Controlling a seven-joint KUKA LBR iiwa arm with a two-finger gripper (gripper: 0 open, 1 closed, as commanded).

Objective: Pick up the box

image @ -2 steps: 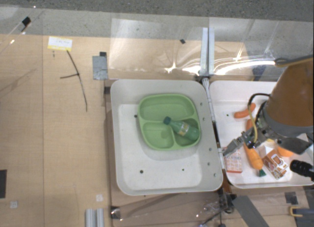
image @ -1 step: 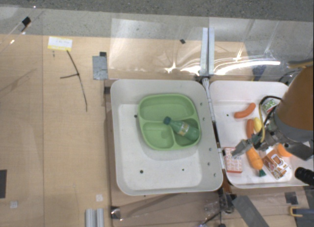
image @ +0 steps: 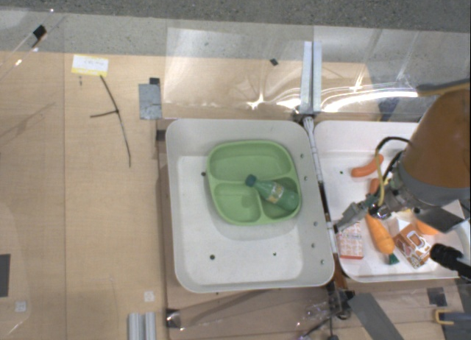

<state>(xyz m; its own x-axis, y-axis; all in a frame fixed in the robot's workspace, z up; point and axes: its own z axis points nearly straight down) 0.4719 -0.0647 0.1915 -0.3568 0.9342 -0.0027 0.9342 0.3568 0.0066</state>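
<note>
Gripper (image: 360, 213) is seen low over the right bin (image: 331, 147), near its left wall, arm (image: 441, 147) overhead. Jaw state cannot be told; nothing is seen held. The likeliest target is judged to be the box (image: 350, 243), a flat white-and-red carton lying just below the gripper against the bin's left wall. A 2nd small box (image: 412, 246), orange and white, lies further right, so the target is ambiguous. For a clean pick, the gripper should be centred over the carton and closed across its narrow side; the wall leaves little clearance on 1 side. The carrot (image: 380, 234) lies just beside the carton and could be caught or nudged. An orange piece (image: 364, 171) sits farther up. In the left bin (image: 184, 257), a green tray (image: 228, 162) holds a bottle (image: 276, 193), well apart.
</note>
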